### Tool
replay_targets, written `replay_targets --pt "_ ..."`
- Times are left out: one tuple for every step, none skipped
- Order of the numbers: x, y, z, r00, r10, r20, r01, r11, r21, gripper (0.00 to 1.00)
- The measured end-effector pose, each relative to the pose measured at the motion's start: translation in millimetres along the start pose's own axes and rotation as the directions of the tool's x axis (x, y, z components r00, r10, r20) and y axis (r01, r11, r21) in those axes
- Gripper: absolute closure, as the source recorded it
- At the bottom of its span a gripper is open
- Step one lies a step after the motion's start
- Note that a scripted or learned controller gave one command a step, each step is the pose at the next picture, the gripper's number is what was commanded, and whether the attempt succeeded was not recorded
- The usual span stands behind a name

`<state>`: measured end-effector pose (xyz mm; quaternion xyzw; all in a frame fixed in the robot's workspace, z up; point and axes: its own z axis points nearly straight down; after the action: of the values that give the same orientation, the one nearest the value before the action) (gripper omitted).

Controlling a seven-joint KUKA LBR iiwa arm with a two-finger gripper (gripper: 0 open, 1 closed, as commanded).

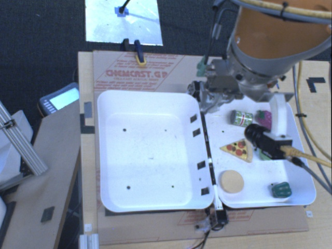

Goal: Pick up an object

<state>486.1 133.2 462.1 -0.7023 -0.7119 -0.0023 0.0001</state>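
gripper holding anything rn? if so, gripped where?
Cannot tell: the grey arm's wrist covers the gripper's tip. Pizza-slice toy, round tan cookie and green can lie loose in the right white bin.

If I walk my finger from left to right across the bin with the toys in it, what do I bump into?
Round cookie → pizza slice → green can → purple berry toy → green pepper toy.

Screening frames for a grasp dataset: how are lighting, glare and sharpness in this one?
Camera view: lighting is even, and the white bins look bright but keep their edges. The metal sheet at the top shows patchy glare. The arm's orange band, close to the lens, looks soft, while the pizza slice, round cookie and green can are reasonably sharp. Shadows are faint.
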Motion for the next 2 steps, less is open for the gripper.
replay_targets --pt "-5 1 -11 1.0 0.005 0.002 -0.005 1.0 -0.002 1.0" --pt "57 1 -40 1.0 0.004 0.0 -0.004 1.0 -0.001 1.0"
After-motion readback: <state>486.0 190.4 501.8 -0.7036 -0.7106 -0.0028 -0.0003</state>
